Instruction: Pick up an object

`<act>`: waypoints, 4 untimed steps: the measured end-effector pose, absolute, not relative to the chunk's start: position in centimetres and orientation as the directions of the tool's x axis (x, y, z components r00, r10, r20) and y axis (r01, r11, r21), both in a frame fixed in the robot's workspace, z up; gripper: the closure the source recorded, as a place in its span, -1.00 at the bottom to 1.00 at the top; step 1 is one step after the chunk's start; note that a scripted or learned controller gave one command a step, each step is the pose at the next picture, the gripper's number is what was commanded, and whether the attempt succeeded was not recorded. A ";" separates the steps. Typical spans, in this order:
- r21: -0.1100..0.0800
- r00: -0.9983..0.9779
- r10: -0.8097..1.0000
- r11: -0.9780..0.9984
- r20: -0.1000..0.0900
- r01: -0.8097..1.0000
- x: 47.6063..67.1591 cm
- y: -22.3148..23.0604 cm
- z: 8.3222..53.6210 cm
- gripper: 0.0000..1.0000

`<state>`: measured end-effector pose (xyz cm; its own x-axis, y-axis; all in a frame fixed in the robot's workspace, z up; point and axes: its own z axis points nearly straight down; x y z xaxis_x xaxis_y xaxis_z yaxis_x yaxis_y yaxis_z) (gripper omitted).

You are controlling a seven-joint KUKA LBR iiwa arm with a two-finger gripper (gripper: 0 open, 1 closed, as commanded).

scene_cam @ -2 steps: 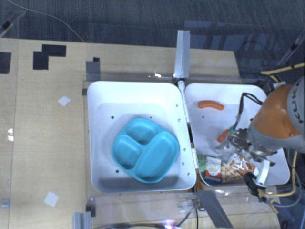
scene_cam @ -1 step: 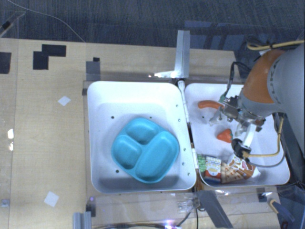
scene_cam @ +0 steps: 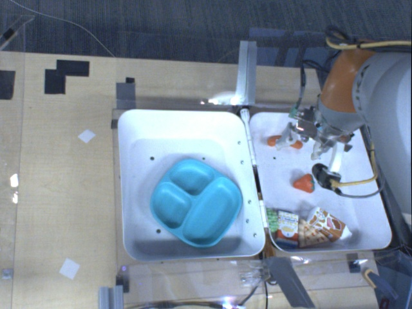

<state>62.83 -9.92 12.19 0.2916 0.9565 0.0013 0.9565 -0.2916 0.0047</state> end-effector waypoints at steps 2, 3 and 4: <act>0.009 0.170 0.986 -0.170 -0.002 0.985 66.3 -8.9 10.0 1.00; 0.006 0.415 0.910 -0.415 0.001 0.910 67.1 -16.0 11.9 1.00; 0.006 0.414 0.910 -0.414 0.001 0.910 67.1 -15.9 11.9 -1.00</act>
